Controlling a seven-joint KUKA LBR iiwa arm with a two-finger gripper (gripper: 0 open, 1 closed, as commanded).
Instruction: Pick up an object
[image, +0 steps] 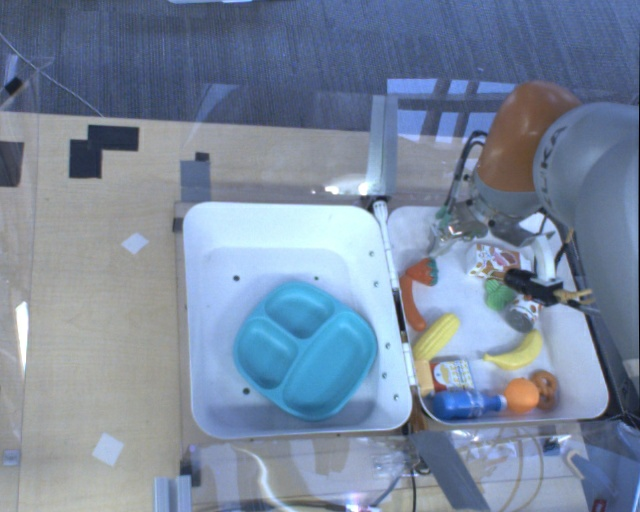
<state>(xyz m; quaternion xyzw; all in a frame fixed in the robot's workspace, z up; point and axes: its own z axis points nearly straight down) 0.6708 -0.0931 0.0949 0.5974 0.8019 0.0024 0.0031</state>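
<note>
Over the far end of the right bin (596, 380), we are hovering our gripper (447, 232), its fingers looking slightly parted with nothing between them, though they are small and hard to read. Just beneath and toward the near side, a toy carrot (414, 294) with a red top is lying along the bin's left wall, and beside it a small printed packet (488, 262) is resting. Farther out we are seeing a green toy (498, 294), a corn cob (436, 335), a banana (517, 350), a carton (452, 374), a blue bottle (466, 404), an orange (520, 395) and a reddish fruit (544, 383), all packed close. Across the divider, a blue sectioned plate (305, 348) is sitting in the left bin (200, 300). We are judging the carrot the nearest target; since it is lying against the wall, one finger could land on the rim, or the rounded toy could squirt out sideways.
</note>
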